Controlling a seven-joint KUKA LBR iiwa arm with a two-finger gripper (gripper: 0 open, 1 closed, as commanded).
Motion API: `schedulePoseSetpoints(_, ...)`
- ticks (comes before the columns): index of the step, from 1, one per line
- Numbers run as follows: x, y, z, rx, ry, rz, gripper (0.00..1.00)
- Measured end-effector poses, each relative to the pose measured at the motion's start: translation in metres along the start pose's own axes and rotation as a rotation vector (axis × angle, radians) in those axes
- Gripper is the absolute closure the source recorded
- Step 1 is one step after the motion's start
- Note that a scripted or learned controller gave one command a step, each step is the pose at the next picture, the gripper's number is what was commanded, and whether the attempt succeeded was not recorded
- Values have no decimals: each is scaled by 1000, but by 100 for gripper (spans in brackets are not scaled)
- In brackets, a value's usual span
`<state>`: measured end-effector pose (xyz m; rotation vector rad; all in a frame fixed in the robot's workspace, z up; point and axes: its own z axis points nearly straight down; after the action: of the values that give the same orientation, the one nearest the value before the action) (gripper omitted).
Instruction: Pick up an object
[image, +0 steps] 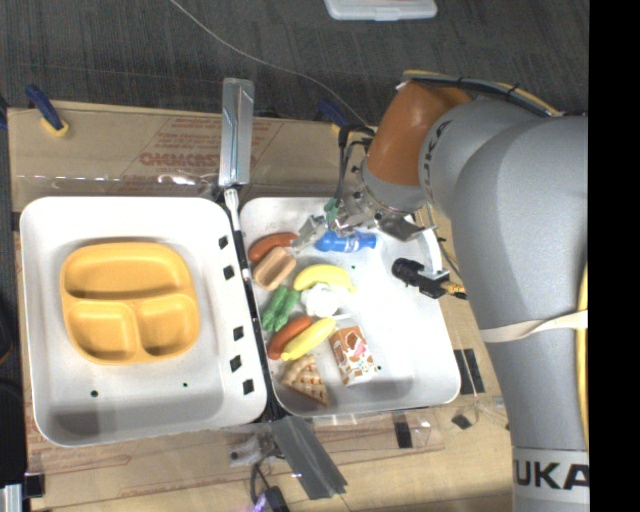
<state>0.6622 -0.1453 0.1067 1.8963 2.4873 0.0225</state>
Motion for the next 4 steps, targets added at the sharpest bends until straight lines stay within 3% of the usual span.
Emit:
schedulePoseSetpoints(1,2,3,0,-3,-3,104,0)
schedulePoseSetpoints(2,10,-10,-1,-5,-12,55,0)
schedulePoseSetpoints(3,12,-6,-1,-9,-10,166,0)
schedulePoseSetpoints(4,10,-16,-1,-5,-7,88,0)
